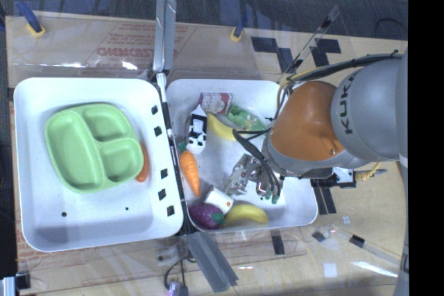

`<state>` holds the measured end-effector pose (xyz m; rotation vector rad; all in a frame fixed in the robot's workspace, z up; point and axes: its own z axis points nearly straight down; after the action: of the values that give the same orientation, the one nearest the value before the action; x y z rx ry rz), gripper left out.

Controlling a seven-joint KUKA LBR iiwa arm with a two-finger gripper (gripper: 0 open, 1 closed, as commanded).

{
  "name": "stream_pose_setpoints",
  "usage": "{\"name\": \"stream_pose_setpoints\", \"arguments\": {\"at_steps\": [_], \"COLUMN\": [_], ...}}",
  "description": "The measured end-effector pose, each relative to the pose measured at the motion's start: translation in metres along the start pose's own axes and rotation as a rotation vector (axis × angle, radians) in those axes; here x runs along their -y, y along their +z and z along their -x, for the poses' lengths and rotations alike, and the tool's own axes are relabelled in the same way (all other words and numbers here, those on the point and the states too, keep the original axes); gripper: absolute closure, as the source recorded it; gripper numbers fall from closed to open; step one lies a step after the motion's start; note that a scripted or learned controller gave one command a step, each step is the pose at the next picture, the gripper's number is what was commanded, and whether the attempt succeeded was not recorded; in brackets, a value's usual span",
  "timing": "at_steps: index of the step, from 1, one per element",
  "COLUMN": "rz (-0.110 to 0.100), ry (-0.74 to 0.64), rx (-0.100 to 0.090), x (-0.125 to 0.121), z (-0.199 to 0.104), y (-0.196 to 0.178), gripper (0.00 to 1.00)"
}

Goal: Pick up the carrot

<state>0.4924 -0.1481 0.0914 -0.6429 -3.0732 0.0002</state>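
The carrot (189, 173) lay near the right bin's (302, 208) left wall. The hand (251, 180) hovered just beside it; I couldn't tell its finger state.

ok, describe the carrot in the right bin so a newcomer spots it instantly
Take the right bin of the two white ones. Along its left wall, below the black-and-white toy cow, lies the carrot. It is the bin's sole orange item, long and tapered, above the purple eggplant.

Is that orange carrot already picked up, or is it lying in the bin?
Lying in the bin. The carrot rests on the right bin's floor near its left wall, apart from the gripper.
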Motion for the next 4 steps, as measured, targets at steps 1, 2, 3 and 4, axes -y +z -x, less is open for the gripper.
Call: {"name": "stream_pose_setpoints", "arguments": {"at_steps": [1,2,3,4], "rz": [0.0,0.001,0.001,0.001], "ry": [0.0,-0.15,-0.391,-0.395], "rx": [0.0,0.004,0.023,0.016], "x": [0.0,-0.053,-0.055,-0.056], "z": [0.0,0.062,0.014,0.013], "y": [0.0,-0.034,-0.005,-0.014], "gripper": [0.0,0.0,0.0,1.0]}}
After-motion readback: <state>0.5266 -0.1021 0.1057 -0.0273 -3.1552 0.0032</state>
